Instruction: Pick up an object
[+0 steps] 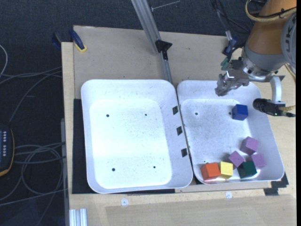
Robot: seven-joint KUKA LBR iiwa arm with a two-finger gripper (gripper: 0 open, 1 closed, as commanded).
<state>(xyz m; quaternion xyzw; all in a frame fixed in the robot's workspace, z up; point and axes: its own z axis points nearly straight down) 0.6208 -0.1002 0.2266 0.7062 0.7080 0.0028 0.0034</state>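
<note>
My gripper [225, 89] hangs over the far edge of the right bin [207, 126], pointing down, with nothing seen between its fingers. A blue cube [240, 112] lies in the right bin a little to the right of and nearer than the gripper. Along that bin's near right corner sit an orange cube [210, 170], a yellow cube [226, 168], a green cube [246, 170] and three purple cubes [249, 145], [236, 158], [258, 160].
The left bin [127, 135] lies beside the right one, with black clips [178, 130] along the shared rim. A slanted metal rail [150, 25] crosses the bench behind the bins. A blue clamp [77, 40] grips the bench's far left corner.
</note>
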